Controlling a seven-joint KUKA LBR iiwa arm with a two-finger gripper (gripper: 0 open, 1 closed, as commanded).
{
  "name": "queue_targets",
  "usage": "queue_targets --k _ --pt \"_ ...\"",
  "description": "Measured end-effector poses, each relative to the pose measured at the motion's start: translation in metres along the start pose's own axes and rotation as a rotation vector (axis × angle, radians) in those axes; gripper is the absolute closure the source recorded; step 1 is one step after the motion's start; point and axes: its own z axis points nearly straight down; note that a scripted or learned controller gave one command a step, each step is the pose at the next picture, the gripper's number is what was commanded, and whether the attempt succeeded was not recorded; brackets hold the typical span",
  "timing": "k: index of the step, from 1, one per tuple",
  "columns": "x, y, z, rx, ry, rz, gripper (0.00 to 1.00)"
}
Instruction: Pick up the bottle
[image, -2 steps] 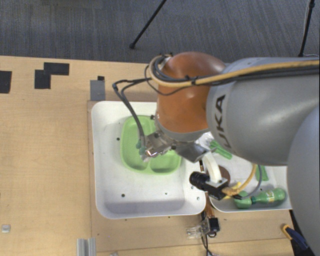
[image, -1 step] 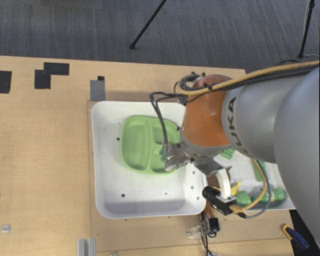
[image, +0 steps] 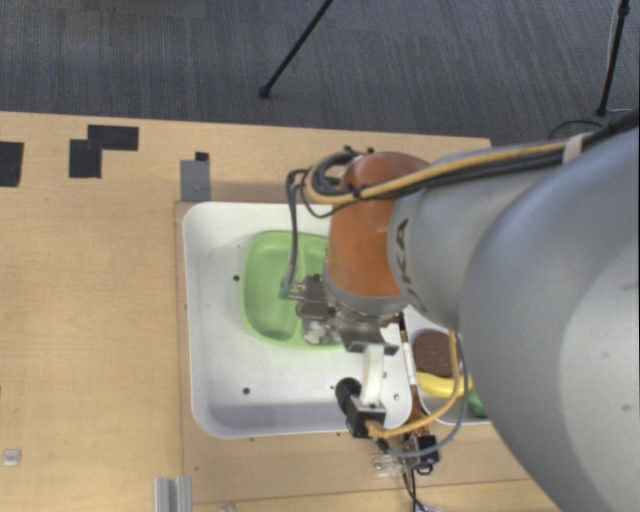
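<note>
at the far left we saw the pale wooden counter (image: 90, 330) with several black marks (image: 100, 148) stuck near its back edge and a small grey bracket (image: 196, 180) just behind the bin's corner. next came the shallow white bin (image: 215, 330), its left wall and front rim bare. inside it, toward the back, lay a light green dish (image: 268, 290), partly covered on its right side by the arm's wrist.

further right, the grey arm (image: 540, 300) with its orange band (image: 365, 240) reached across the bin, a yellowish cable (image: 470, 163) running along its top and black cables looped above the band. below the band we saw the metal wrist hardware and a white bracket hanging over the bin's front rim. the claw (image: 325, 320) was hidden among this hardware, so we could not tell how it stood.

just right of the bracket, tucked under the arm, we saw a brown round object (image: 433, 350), a yellow piece (image: 438, 384) and a sliver of green (image: 474, 405). we could not tell which of these, if any, was the bottle.
</note>
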Motion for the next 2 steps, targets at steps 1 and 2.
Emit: queue_targets --k 1,2 --pt "0.062 -0.007 0.005 0.001 0.000 0.011 1.00" --pt "0.034 -0.003 -0.085 -0.001 0.000 0.282 1.00"
